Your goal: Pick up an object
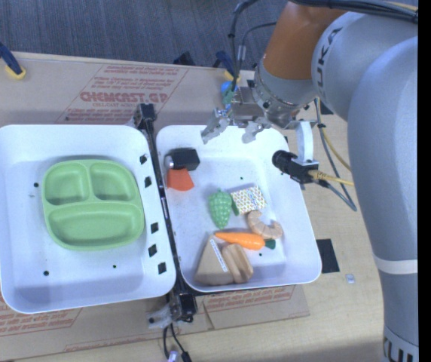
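My gripper (232, 132) hangs over the far rim of the right bin (306, 232), open, with nothing between its fingers (212, 131). Below it the bin holds several small items: an orange-red piece with a black block on top (179, 170) at the left wall, a green grape bunch (219, 208), a patterned square (248, 199), a shrimp (265, 225), an orange carrot (240, 240), and a tan wedge with brown rolls (225, 263) near the front. The gripper stands apart from all of them, up and to the right of the orange-red piece.
The left bin (12, 270) holds a green divided plate (93, 203). A black divider with clips (157, 202) runs between the bins. My grey arm (366, 127) fills the right side, with cables (328, 176) hanging beside the right bin. Cardboard (117, 89) lies behind the bins.
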`<act>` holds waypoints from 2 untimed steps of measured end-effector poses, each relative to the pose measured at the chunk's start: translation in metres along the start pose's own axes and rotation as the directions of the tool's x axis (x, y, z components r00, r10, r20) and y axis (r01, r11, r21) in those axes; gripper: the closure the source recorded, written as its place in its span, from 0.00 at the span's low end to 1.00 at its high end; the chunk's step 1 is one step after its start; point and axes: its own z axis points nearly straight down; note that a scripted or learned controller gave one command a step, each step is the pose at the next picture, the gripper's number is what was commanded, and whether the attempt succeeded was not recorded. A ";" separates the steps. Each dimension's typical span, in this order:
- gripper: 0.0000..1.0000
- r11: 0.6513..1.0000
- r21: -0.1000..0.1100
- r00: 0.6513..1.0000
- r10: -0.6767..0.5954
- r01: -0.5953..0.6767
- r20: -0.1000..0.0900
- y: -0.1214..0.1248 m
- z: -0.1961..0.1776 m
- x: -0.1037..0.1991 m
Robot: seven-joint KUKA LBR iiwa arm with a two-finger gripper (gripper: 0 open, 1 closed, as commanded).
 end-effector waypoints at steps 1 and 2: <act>0.00 0.956 -0.013 0.956 -0.293 0.293 0.003 -0.002 0.146 -0.009; 0.00 0.882 -0.008 0.882 -0.471 0.471 0.005 0.024 0.146 -0.005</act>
